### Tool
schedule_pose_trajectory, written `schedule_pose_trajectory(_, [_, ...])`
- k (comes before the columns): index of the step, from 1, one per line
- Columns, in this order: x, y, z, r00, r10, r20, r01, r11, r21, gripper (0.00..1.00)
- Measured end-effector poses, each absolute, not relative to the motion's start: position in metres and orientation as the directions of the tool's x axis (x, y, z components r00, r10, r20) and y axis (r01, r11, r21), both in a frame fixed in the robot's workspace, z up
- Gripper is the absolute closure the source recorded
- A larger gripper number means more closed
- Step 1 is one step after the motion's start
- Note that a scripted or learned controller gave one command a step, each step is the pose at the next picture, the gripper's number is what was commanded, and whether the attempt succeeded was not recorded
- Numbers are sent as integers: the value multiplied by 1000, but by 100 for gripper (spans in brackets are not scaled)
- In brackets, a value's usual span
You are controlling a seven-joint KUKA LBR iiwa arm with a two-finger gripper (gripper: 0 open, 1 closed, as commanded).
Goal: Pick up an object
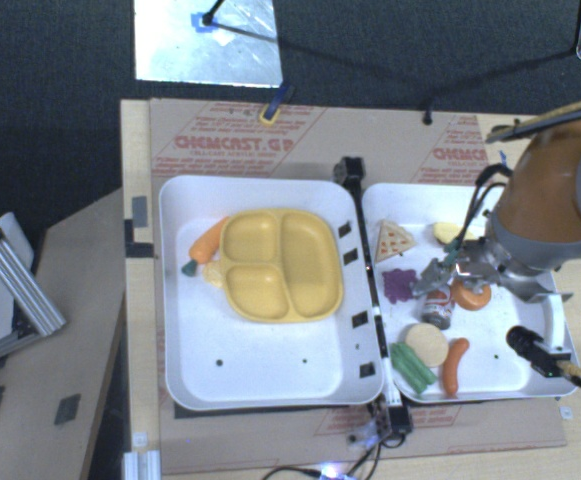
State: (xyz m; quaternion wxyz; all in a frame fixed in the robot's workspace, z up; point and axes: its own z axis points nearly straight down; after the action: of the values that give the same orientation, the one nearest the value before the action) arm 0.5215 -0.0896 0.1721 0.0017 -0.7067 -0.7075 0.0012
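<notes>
The right bin [495, 392] holds several toy foods: a pizza slice [393, 239], a yellow piece [447, 233], purple grapes [398, 285], a small can [437, 311], an orange-red round piece [473, 296], a beige round bun [427, 345], a green vegetable [411, 366] and a red sausage [454, 365]. My gripper [444, 271] hangs low in the middle of this bin, just above the can and between the grapes and the orange-red piece. Nothing is visibly lifted off the bin floor.
The left bin [270, 373] carries a yellow divided plate [275, 265] with a carrot [206, 242] at its left side. A black divider [368, 278] runs between the bins. The arm's orange band [560, 183] looms over the right bin's far right.
</notes>
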Motion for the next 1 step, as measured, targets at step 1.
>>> schedule_pose_trajectory(1, [521, -90, 113, 1, 1000, -3, 1000, -1, 5, 0])
